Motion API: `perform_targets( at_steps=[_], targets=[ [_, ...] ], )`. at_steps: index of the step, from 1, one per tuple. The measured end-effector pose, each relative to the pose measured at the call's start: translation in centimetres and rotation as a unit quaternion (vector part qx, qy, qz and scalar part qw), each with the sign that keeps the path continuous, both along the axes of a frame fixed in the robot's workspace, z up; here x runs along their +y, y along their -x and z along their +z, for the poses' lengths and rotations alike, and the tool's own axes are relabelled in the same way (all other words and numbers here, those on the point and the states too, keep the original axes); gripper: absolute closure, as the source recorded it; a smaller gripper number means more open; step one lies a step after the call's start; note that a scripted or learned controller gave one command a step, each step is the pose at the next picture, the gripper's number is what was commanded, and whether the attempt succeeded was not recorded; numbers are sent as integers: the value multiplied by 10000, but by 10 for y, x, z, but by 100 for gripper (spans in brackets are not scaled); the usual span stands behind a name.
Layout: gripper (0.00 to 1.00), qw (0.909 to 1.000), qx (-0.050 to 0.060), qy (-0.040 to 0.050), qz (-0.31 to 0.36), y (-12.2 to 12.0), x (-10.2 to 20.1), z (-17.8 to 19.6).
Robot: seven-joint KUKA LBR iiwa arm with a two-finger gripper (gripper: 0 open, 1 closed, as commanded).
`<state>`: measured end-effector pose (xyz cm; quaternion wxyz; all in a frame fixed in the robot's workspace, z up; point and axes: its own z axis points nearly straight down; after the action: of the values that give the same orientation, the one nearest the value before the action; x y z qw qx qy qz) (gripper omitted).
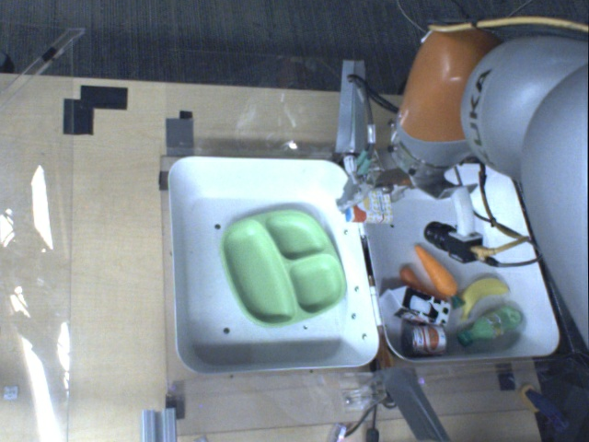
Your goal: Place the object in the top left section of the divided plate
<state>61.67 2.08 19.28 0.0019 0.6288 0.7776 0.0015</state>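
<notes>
You see a pale wooden counter (92, 274) carrying two shallow white bins side by side: the left bin (198, 339) sits mid-counter, the right bin (543, 334) touches it toward the counter's right edge. Black markers (92, 107) lie near the far left corner.

Glossy plastic plate (281, 267), white bins (198, 210) — smooth

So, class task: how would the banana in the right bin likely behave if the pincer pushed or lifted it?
The banana looks curved, so a push would probably swing it round, not roll it. It lies against the green bottle, which may shift too. Its smooth, rounded skin might slip between narrow fingers.
</notes>
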Motion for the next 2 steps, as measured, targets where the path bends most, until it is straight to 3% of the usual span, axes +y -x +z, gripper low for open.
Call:
perform_targets(
  at_steps=[1, 2],
  targets=[
    [100, 9997, 14, -4, -261, 12, 0, 7],
    [100, 9999, 10, -4, -138, 6, 49, 12]
  ],
)
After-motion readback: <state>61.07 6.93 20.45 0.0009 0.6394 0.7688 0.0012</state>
